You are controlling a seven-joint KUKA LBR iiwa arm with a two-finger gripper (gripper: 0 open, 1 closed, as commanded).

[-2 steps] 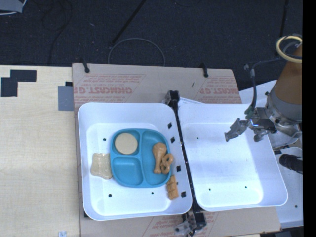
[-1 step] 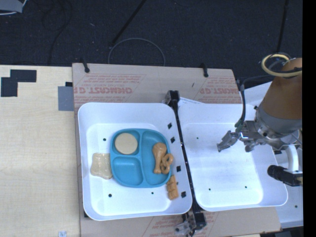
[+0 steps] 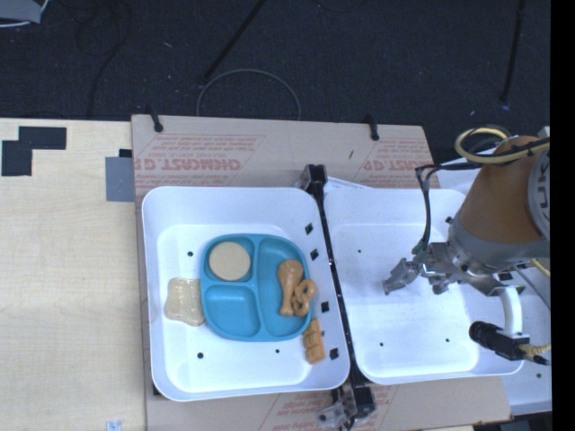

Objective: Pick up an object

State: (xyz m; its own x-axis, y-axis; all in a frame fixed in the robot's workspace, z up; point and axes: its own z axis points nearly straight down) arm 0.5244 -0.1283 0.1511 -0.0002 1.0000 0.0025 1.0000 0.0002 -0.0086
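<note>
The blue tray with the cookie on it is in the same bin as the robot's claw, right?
Not quite. The blue tray with the round cookie sits in the left bin; the gripper is over the right bin. The camera view shows it.

Two white bins [image 3: 171,241], one blue divided tray [image 3: 235,317], one round tan piece [image 3: 228,260], one pale piece [image 3: 184,301], two brown pieces [image 3: 295,287], one gripper [image 3: 409,272]

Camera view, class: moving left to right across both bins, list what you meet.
Pale flat piece → blue tray → round tan disc → twisted tan pieces → small brown piece → end effector.
</note>
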